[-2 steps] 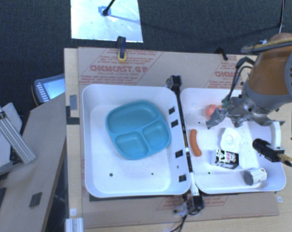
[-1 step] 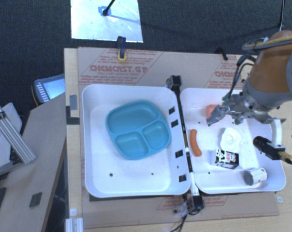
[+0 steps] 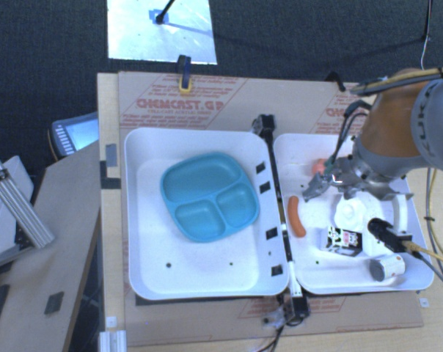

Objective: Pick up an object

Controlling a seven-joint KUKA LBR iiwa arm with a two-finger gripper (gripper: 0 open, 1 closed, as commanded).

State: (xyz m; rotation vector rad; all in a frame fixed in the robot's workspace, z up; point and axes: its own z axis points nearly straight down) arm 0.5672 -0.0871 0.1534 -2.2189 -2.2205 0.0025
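What worried me most was the clutter in the right bin (image 3: 317,270). The gripper (image 3: 323,185) hung low over its far left part, with a small orange-red piece (image 3: 320,167) just beyond it and an orange sausage-shaped toy (image 3: 297,217) lying nearer, close along the divider between the bins. To my eye it sat squarely over neither. A descent from there could easily have closed on bare bin floor, or clipped the sausage toy and rolled it against the wall, where it would be hard to get around.

A white round piece (image 3: 351,215) and a black-and-white patterned box (image 3: 344,239) lay right under the wrist, so a sweep back to the right might have shoved them. A pale grey cylinder (image 3: 386,268) lay at the near right corner, well out of the way.

The arm (image 3: 405,134) reached in from the right, bent over the bin's far right side, with the wrist turned down and to the left. I couldn't tell whether the gripper was spread or closed, and I saw nothing held in it. The blue divided plate (image 3: 207,195) sat alone in the left bin (image 3: 207,270).
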